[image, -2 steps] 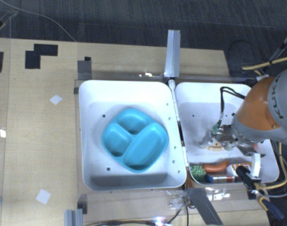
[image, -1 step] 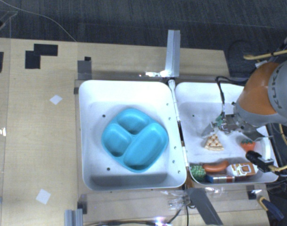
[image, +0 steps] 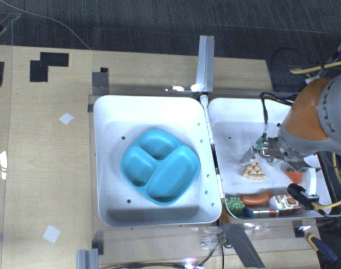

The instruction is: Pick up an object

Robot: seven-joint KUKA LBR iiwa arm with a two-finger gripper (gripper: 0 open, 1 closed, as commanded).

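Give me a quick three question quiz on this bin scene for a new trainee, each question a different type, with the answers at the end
1. True or false: the blue divided plate lies in the right bin.
2. Multiple choice: what lies just below the gripper? A) a pizza slice B) a spoon C) a cup
3. Fill in: the sausage lies along the right bin's ____ edge in the camera view.

Key
1. False; it lies in the left bin.
2. A, the pizza slice.
3. Bottom.
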